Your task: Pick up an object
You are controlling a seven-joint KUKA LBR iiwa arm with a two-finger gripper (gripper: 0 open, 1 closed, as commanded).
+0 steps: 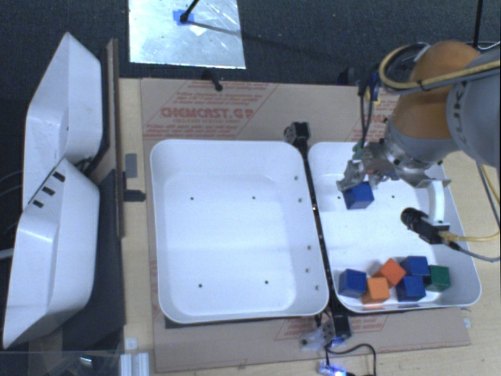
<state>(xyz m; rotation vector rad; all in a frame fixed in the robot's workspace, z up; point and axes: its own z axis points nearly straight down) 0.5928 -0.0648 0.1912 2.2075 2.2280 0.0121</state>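
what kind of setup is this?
Probably a robot grasping lab bench: a grey arm's gripper over two white bins, small coloured blocks heaped in the right one, cardboard underlay.

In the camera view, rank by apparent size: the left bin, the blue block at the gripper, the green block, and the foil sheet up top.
1. left bin
2. foil sheet
3. blue block, between the gripper fingers, raised nearer the camera, so unsure
4. green block, partly hidden

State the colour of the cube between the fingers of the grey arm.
Blue: the small blue cube, seen in the camera view.
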